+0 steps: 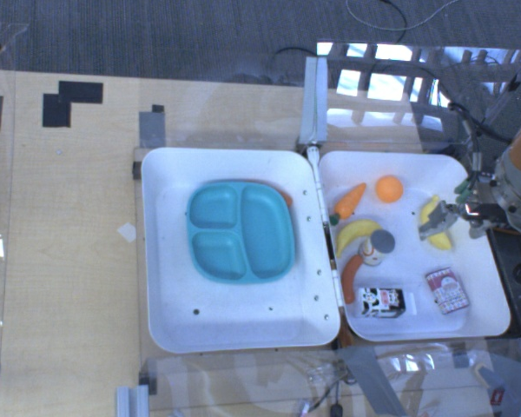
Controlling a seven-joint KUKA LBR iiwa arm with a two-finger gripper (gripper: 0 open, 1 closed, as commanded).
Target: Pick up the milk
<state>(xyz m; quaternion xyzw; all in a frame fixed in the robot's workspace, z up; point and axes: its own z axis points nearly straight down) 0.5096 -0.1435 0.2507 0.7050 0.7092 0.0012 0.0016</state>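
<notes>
Clearly the milk [383,301] is the small carton with the black-and-white cow print, lying flat on its side at the near edge of the right bin [482,320], toward that bin's left. I judge it light and fairly stiff, a little box with smooth, somewhat slick faces that could dent if I squeeze hard. Lying flat, it offers its two long sides as the best place to take hold, closing across the short width near the middle so it does not swing.

Just left of it lies a reddish sausage [351,276], close enough to crowd one finger. Beyond it, farther away, sit a small figure with a grey cap [378,245] and a banana [356,231]. To the right, a red-and-white packet [446,289] lies well apart.

My gripper [436,221] hangs over the right part of the bin at a yellow piece [438,233], away from the milk; whether my grip is spread or closed I cannot tell.
</notes>
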